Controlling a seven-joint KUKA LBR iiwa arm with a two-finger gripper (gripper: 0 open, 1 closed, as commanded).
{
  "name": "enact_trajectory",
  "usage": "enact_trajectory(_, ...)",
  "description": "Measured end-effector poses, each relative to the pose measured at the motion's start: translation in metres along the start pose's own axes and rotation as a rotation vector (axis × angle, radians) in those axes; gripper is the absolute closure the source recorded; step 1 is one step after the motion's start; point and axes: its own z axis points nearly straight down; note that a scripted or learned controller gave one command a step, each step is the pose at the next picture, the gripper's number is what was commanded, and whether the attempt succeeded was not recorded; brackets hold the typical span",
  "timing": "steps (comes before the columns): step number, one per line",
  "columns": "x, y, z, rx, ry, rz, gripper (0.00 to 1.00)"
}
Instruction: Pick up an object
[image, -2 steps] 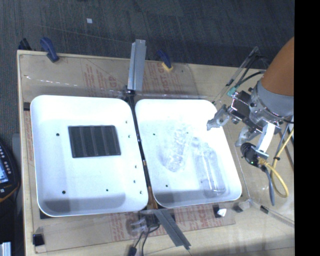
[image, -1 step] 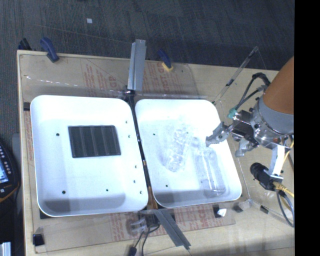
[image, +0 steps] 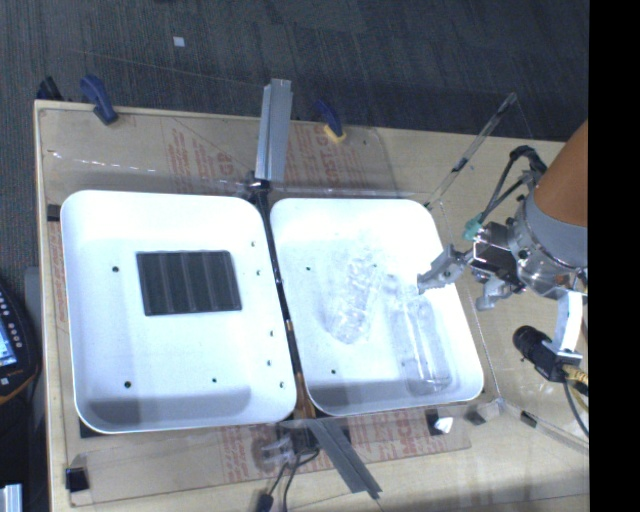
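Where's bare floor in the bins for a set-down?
Left bin: bare all around the dark ribbed block, widest along its near edge. Right bin: crowded mid to right by clear plastic items, gripper at its right rim; its left strip is bare.

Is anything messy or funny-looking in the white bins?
Nothing looks spilled or broken. The right bin holds clear plastic things that are hard to make out: one crumpled-looking piece and a see-through bottle lying on its side. The left bin has a dark ribbed panel lying flat and straight.
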Motion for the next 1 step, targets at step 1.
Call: enact_trajectory(1, -0.0001, 0.0, 0.0, 0.0, 0.0, 0.0, 0.0)
